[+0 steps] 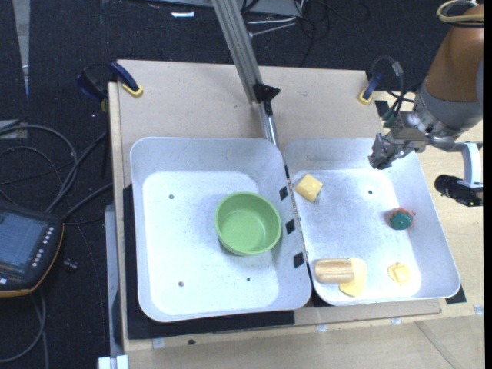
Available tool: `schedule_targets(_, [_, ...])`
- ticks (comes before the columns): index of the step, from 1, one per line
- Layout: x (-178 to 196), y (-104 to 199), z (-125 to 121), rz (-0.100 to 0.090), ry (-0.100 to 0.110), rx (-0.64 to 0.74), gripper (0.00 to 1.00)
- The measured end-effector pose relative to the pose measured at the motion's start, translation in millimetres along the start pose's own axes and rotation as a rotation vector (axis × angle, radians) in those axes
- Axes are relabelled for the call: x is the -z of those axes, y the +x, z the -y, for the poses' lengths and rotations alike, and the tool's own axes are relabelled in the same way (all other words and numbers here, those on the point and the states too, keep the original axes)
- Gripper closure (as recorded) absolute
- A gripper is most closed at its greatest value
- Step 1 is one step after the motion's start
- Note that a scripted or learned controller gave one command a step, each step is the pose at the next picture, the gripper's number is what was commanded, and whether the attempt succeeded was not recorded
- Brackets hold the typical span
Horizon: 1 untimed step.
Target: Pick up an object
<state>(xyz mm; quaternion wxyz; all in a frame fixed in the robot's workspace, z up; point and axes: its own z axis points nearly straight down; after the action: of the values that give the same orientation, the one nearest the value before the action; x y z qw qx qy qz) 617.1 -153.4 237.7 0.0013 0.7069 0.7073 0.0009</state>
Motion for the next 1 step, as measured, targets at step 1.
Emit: schedule_targets(1, [9.7, 53.7, -2.8, -0.002, 0.002, 0.003, 1.0])
